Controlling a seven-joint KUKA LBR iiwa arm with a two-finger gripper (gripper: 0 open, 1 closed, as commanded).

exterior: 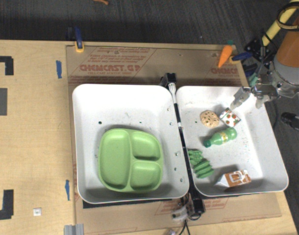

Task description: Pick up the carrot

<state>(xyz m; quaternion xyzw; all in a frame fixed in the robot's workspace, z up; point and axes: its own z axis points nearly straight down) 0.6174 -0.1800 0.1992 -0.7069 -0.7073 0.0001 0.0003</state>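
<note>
The carrot (225, 55), small and orange with a green top, lies on the brown board behind the right bin (267, 146), outside both bins. My gripper (248, 100) hangs over the right bin's far right corner, below and to the right of the carrot and apart from it. Its two pale fingers (237, 100) stand spread, open, with nothing between them. The left finger points down toward a small white pack (230, 117) with red and green print.
The right bin also holds a cookie (207, 118), a green bottle (221, 137), green pea pods (200, 163) and an orange carton (236, 178). A green divided plate (130, 158) lies in the left bin (86, 131). Blue clamps (240, 56) sit by the carrot.
</note>
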